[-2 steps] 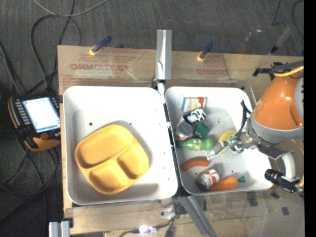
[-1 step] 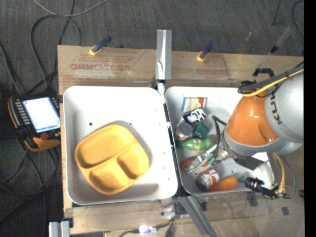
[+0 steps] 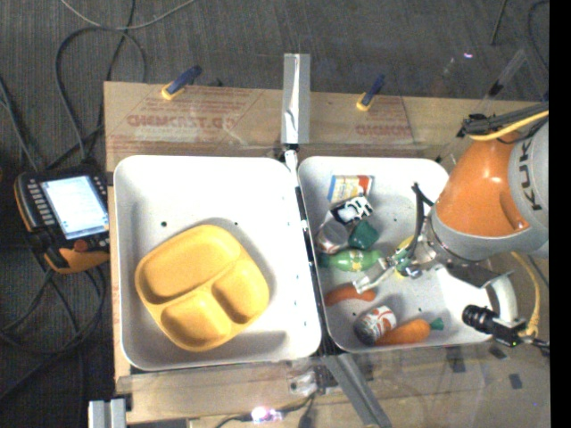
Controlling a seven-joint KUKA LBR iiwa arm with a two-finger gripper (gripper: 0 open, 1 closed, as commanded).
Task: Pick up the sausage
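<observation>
The sausage (image 3: 350,295) lies in the right bin (image 3: 428,169), just below the green bottle (image 3: 350,259) and beside the carrot (image 3: 410,331). The hand (image 3: 364,284) hangs low at the sausage's right end, likely lined up for a grasp. I cannot tell how far it is open, and nothing shows in its grip.

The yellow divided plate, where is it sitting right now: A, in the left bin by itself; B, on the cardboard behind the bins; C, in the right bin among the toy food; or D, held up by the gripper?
A: the yellow divided plate lies flat on the floor of the left bin, while the toy food is all in the right bin.
</observation>
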